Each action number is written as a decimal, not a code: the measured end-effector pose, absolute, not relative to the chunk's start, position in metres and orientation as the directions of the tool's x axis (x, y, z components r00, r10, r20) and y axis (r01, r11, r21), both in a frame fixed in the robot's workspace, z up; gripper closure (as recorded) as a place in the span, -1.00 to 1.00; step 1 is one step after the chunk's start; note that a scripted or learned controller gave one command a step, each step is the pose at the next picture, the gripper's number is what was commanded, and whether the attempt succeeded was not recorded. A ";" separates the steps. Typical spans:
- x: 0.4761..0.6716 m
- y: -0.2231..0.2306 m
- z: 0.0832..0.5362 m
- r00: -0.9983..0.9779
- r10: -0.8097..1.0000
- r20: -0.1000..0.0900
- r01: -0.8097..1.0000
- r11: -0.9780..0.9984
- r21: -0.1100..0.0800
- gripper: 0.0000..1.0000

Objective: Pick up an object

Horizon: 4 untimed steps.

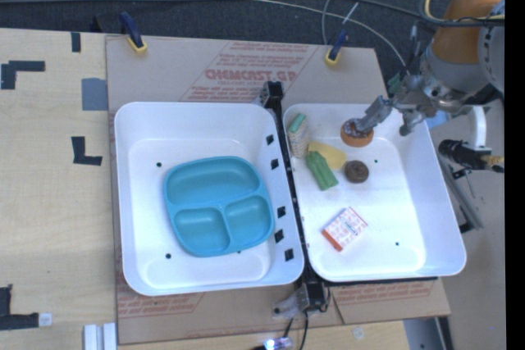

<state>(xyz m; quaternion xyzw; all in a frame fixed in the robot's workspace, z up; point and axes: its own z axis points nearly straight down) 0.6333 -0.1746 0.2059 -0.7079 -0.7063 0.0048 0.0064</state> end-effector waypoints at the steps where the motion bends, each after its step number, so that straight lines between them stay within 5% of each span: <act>1: 0.636 -0.174 0.215 -0.002 1.000 0.000 1.000 0.002 -0.002 -1.00; 3: 0.627 -0.169 0.107 -0.002 1.000 0.000 1.000 0.002 -0.005 -1.00; 4: 0.630 -0.170 0.090 -0.002 1.000 -0.002 1.000 0.002 0.004 -1.00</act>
